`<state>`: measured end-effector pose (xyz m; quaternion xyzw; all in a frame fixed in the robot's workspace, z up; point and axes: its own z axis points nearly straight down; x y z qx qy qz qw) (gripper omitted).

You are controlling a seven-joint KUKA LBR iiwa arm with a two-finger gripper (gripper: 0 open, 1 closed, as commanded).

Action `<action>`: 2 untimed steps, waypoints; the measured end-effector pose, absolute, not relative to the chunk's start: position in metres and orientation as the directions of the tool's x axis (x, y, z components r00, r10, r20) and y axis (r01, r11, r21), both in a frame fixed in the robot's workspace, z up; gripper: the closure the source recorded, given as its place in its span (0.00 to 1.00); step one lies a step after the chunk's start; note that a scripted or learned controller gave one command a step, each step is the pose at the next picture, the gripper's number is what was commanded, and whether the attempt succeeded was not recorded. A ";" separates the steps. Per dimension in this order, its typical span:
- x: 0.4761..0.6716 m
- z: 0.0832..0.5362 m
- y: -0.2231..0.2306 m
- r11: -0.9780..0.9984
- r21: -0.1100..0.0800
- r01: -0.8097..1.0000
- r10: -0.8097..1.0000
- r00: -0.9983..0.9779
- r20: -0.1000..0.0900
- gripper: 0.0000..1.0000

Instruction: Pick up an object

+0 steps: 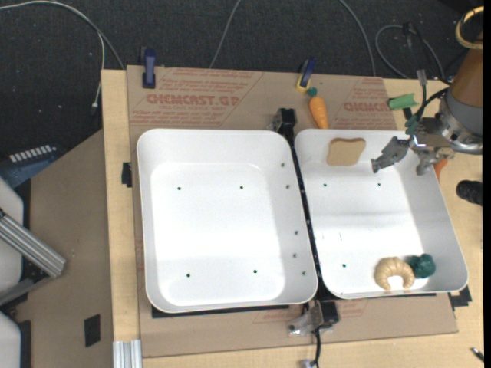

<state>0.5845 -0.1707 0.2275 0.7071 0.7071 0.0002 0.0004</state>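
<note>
Two dark fingers (389,156) spread apart at the claw (405,158), which hangs open over the far right corner of the right bin (383,213) with nothing between them. One finger points toward the toast (345,151); the other, near the bin's right rim, is partly lost against an orange piece behind it. Above the claw the arm (466,98) rises to the right and is cut off by the picture's edge, its orange band just showing at the top.

The toast, a tan slice, lies flat in the bin's far part, near the claw but apart from it. At the bin's near right corner a pale croissant (394,273) touches a small dark green thing (422,265) whose shape is hard to make out. A toy carrot (317,110) lies outside the bin, on the board just beyond its far left corner. The left bin (219,217) sits beside the right one, their rims touching.
</note>
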 end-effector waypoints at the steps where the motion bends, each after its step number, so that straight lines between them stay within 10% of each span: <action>1: 0.584 0.227 -0.171 0.000 0.001 1.000 1.000 0.000 0.000 0.00; 2: 0.619 0.079 -0.179 0.000 -0.010 1.000 1.000 0.000 0.002 0.00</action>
